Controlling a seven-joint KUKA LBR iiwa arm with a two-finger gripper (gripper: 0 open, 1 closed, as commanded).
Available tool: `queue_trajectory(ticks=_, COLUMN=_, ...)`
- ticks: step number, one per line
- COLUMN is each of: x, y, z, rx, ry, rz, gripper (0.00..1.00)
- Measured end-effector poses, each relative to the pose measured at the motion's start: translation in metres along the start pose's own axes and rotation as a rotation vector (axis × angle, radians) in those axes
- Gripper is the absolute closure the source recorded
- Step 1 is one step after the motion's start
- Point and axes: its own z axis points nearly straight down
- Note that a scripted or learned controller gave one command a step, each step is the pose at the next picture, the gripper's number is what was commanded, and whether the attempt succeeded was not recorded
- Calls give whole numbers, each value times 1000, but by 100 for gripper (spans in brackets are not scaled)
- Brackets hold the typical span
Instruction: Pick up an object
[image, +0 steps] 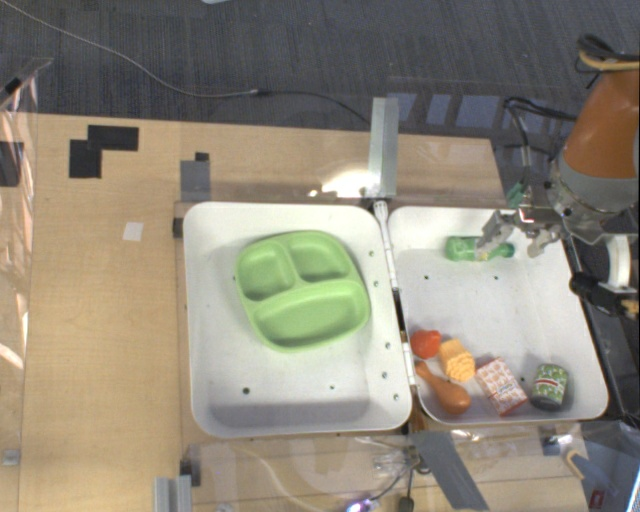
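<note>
We find the gripper (518, 232) spread wide above the green object (470, 248) in the right bin (500, 300) (nothing between its fingers); the pick, we judge, remains undone.

no legible text, labels, numbers or signs anywhere

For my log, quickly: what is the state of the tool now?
Tool: open, fingers spread, holding nothing, beside the green object in the right bin.
</note>
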Motion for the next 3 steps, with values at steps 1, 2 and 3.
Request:
queue_trajectory(ticks=1, x=-3, y=45, z=68, rx=0, ry=-1, rz=-32, gripper=0)
queue_trajectory(ticks=2, x=1, y=37, z=131, rx=-3, ry=-1, rz=0, gripper=0)
queue_trajectory(ticks=3, x=-33, y=62, z=136, rx=28, ry=14, rz=4, gripper=0)
